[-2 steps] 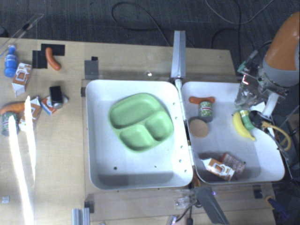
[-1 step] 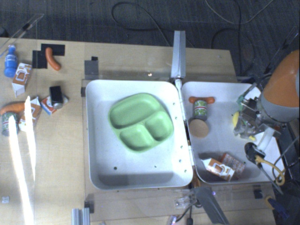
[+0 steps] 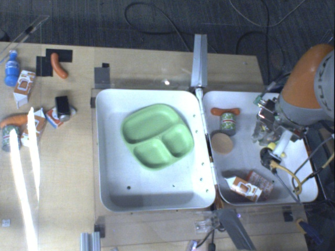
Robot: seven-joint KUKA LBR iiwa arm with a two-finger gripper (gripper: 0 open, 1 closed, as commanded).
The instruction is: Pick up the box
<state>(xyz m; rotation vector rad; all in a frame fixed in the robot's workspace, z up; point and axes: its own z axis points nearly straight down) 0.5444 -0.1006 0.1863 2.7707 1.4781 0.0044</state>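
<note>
From the camera view, two white bins sit side by side on the bench: the left bin (image 3: pixel 104 156) holds a green divided plate (image 3: pixel 157 135) lying flat near its middle, and the right bin (image 3: pixel 246 101) holds the smaller items. The box (image 3: pixel 246 186), brown and white with orange print, lies on its side at the near edge of the right bin, toward its left corner. Farther back in that bin are a small can (image 3: pixel 227 122) standing upright, an orange sausage-like piece (image 3: pixel 225 111) just beyond it, and a round tan disc (image 3: pixel 222 142) just nearer than the can. The arm (image 3: pixel 311 85) enters from the right, and its gripper (image 3: pixel 269 132) hangs over the right side of the right bin, apart from the box; whether the claw is wide or narrow cannot be told here. Loose toy foods and packets lie on the bench far left.
</note>
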